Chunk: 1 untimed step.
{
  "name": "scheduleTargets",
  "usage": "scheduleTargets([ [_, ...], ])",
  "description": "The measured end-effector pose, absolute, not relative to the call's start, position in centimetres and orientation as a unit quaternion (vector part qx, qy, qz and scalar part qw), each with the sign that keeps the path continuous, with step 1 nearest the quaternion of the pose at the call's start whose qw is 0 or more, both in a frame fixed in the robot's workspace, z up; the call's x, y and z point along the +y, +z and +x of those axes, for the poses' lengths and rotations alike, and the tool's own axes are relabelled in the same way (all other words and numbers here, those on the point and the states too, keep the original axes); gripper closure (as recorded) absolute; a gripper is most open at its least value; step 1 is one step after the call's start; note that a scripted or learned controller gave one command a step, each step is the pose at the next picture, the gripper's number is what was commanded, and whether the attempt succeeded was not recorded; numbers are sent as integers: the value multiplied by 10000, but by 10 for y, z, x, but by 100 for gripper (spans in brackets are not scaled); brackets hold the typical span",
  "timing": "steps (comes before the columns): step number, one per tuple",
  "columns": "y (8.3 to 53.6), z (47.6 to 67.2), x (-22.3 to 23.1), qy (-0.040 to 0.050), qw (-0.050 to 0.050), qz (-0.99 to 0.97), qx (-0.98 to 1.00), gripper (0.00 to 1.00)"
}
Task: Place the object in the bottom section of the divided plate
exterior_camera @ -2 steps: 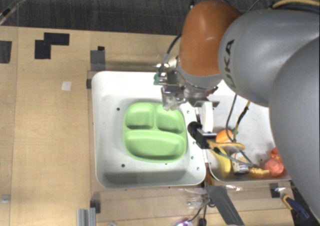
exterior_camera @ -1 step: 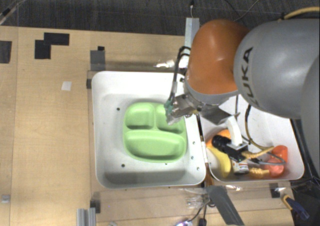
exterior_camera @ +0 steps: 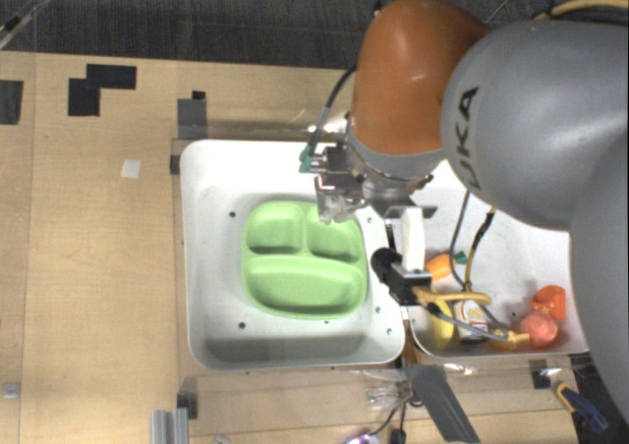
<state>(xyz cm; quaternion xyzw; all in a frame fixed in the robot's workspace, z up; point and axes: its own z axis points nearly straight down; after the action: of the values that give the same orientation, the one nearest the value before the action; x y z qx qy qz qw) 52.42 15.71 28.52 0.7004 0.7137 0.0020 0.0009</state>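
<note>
Centrally placed in the frame: a white left bin (exterior_camera: 211,236) holding a green divided plate (exterior_camera: 295,280), lying flat on the bin floor. Two small sections along the plate's upper edge, one wide section along its lower edge, nothing visible in any of the three.

Just above the plate's upper right section: the gripper (exterior_camera: 332,206), hanging off the wrist over the plate's upper right rim. Spread or pressed together, impossible to tell from this angle, the tip being small and blurred against the white bin. No item visibly pinched there.

Looming over the upper right of the frame: the grey arm (exterior_camera: 531,108), with its orange band (exterior_camera: 403,69) bulging directly above the wrist.

Lower right, in the right bin (exterior_camera: 511,236): a cluster of small things, well apart from the plate and across the wall between the bins. Among them an orange piece (exterior_camera: 441,263) near the dividing wall, a yellow piece (exterior_camera: 444,326) below it, and a red piece (exterior_camera: 543,314) further right. Unclear which of these counts as the task's object.

Around both bins: the pale wooden bench (exterior_camera: 88,265), with black marks (exterior_camera: 98,86) at upper left.
</note>
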Motion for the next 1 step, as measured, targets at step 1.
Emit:
scheduleTargets([
  [1,262,488,113,13,9,6115,7912,100],
])
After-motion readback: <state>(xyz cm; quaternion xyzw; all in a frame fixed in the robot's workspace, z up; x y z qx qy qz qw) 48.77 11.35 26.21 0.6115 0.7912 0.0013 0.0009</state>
